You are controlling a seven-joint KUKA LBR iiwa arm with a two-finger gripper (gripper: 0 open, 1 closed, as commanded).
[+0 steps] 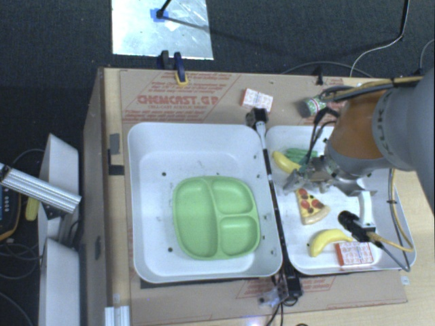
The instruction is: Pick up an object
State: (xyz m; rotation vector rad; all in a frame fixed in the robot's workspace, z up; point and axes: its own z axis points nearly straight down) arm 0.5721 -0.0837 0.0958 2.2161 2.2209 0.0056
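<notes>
My gripper [307, 179] hangs low over the right bin [296, 266], near its left wall. It sits just above a toy pizza slice [312, 207] and just below a yellow piece [285, 161] that lies against a green piece [297, 153]. A banana [327, 240] lies towards the bin's front. Beside it is a small red and white box [354, 253]. Nothing is visibly held by the gripper. The grey arm with its orange band [357, 131] covers the back right part of the bin.
The left bin [145, 136] holds a green divided plate [217, 216]. A ridge [270, 182] separates the two bins. On the bench behind the bins lie a small white card [257, 99] and a small green and white can [312, 105].
</notes>
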